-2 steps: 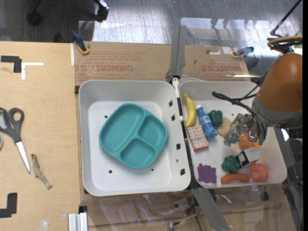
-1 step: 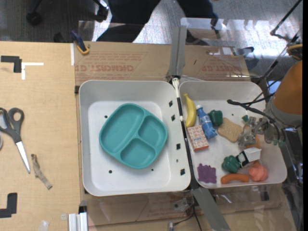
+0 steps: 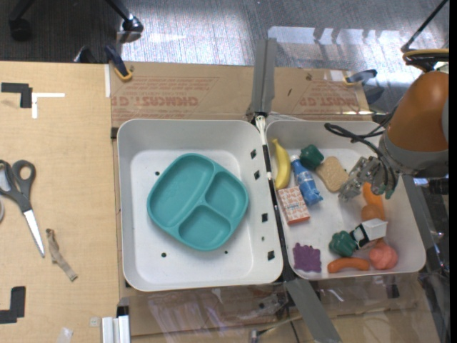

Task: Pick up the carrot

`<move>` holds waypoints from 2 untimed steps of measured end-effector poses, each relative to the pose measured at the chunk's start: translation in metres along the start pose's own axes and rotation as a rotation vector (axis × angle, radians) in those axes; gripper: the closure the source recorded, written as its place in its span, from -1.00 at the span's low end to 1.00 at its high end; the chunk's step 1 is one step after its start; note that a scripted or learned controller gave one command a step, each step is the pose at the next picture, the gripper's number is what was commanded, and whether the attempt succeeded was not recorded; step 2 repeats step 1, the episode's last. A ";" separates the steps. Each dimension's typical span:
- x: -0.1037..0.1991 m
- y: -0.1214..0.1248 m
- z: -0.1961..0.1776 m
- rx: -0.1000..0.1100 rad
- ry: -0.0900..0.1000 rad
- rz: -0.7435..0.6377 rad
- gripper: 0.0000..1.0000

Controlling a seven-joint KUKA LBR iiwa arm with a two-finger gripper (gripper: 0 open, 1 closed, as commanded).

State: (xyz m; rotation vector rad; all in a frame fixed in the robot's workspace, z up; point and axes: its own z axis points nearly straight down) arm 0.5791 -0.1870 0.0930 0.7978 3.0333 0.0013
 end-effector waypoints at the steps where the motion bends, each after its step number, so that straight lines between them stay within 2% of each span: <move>1: 0.045 0.027 -0.066 0.002 0.003 0.214 1.00; 2: 0.045 0.027 -0.066 0.002 0.003 0.214 1.00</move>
